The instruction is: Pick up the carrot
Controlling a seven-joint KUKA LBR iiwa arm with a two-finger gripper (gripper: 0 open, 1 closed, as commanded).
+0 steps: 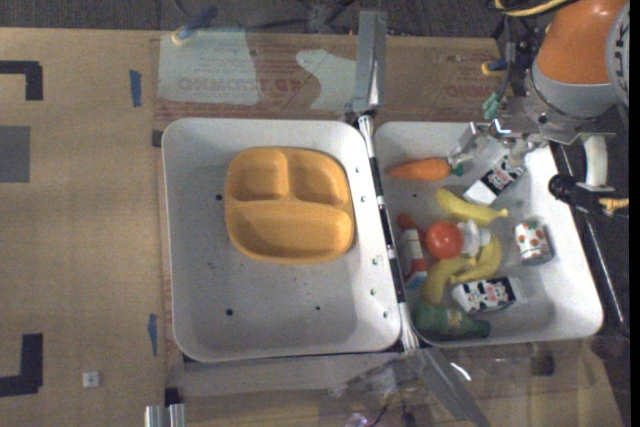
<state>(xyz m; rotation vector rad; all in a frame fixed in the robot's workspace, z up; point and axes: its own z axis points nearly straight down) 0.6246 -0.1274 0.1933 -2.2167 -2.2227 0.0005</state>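
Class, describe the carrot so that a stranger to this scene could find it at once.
Start at the right-hand white bin, the one crowded with toy food. Look along its far edge near the divider: the carrot lies there on its side, just left of the hand. It is the only orange, tapered piece; the bananas nearby are yellow.

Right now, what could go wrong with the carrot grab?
1. The carrot lies near the right bin's back left corner; a finger may hit the wall.
2. The gripper is beside the carrot's tip, not over its middle; a grasp there may slip.
3. The small carton sits just below the gripper and may get knocked.
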